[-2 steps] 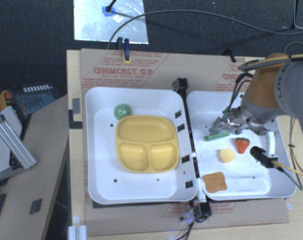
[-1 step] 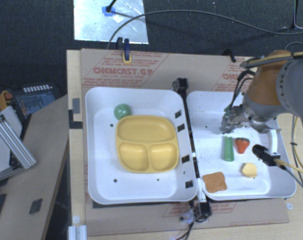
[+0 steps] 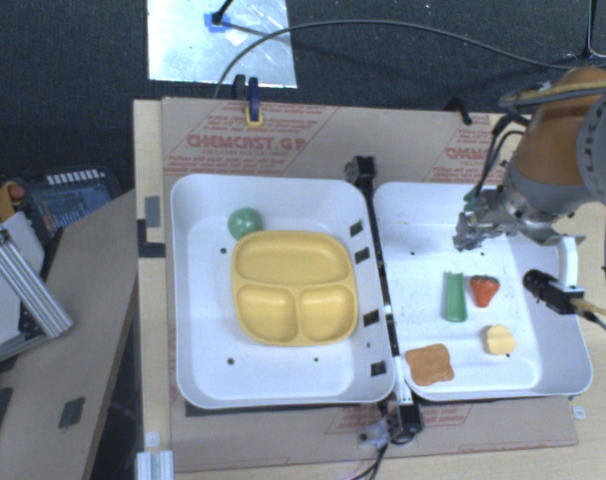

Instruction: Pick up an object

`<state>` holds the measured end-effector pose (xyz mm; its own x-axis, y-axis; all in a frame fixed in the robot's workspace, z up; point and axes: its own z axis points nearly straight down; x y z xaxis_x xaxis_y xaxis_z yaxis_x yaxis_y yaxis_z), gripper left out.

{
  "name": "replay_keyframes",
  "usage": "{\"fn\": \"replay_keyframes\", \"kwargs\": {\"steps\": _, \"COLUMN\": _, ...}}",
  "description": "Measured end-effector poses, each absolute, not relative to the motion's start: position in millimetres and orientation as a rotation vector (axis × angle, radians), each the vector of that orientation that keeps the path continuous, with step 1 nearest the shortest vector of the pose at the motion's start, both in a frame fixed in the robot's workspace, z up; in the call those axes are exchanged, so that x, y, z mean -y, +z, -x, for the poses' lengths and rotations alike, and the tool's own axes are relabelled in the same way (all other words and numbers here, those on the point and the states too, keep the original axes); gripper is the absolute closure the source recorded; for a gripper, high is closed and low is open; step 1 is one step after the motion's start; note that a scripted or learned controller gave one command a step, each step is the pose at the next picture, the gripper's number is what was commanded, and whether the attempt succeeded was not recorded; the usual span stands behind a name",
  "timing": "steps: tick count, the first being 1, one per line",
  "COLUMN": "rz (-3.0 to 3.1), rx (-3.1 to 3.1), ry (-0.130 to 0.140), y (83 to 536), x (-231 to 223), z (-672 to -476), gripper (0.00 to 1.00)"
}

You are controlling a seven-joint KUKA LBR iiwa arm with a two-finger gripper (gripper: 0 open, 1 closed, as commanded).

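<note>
In the right bin lie a green stick-shaped piece, a red strawberry, a small yellow chunk and a brown toast slice. My gripper hangs over the upper part of that bin, above and slightly right of the green piece, apart from it. Nothing shows between its tips. A green ball sits in the left bin, just behind a yellow divided plate.
A black divider clamp runs between the two bins. The bins rest on a cardboard sheet. A metal rail and a dark device stand off the bench's left side.
</note>
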<state>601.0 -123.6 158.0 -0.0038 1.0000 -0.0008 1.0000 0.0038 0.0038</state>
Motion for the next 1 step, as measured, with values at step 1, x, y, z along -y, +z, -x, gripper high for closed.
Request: {"fn": "replay_keyframes", "kwargs": {"steps": 1, "rz": -2.211, "rx": -2.224, "ry": 0.006, "y": 212.0, "x": 115.3, "z": -608.9, "gripper": 1.00}}
